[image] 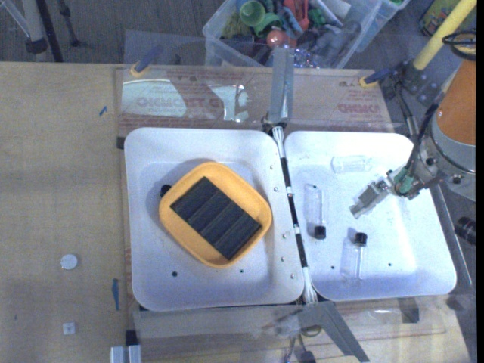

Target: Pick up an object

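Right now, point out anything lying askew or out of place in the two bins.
The yellow tray with dark slats sits rotated diagonally in the left bin. In the right bin, three clear vials lie on their sides, scattered at different angles. Nothing looks spilled or broken.

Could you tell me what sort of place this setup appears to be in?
Probably a robotics lab: a bench with two white bins, a gripper over the clear vials, and a clear tub of toys behind.

Robotics lab: wooden bench (53, 203) with two white bins (144, 278), grey-orange arm (454, 119) reaching in, clear tub of mixed plastic toys (302, 13) behind, tripod legs (38, 21) on carpet.
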Tool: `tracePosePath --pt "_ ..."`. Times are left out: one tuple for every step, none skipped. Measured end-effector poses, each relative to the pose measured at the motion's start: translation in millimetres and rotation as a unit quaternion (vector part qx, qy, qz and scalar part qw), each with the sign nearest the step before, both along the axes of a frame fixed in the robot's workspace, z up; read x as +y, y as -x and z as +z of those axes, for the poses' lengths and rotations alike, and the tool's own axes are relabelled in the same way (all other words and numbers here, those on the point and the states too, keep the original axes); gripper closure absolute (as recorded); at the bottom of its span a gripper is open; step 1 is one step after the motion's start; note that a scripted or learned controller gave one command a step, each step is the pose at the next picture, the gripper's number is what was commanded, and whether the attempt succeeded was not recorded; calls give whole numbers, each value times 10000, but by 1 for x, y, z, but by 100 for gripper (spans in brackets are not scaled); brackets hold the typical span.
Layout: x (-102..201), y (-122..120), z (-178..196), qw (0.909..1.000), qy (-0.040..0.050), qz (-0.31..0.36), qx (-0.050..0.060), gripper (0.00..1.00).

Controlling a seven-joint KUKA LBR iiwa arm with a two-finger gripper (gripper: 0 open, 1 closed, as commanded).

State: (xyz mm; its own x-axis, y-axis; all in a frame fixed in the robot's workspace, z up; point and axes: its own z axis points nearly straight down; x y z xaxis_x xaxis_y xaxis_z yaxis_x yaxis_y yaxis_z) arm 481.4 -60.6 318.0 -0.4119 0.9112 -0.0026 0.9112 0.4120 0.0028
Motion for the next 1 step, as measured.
tracePosePath --pt "-33 -99 -19 9988 8 488 -11 0"
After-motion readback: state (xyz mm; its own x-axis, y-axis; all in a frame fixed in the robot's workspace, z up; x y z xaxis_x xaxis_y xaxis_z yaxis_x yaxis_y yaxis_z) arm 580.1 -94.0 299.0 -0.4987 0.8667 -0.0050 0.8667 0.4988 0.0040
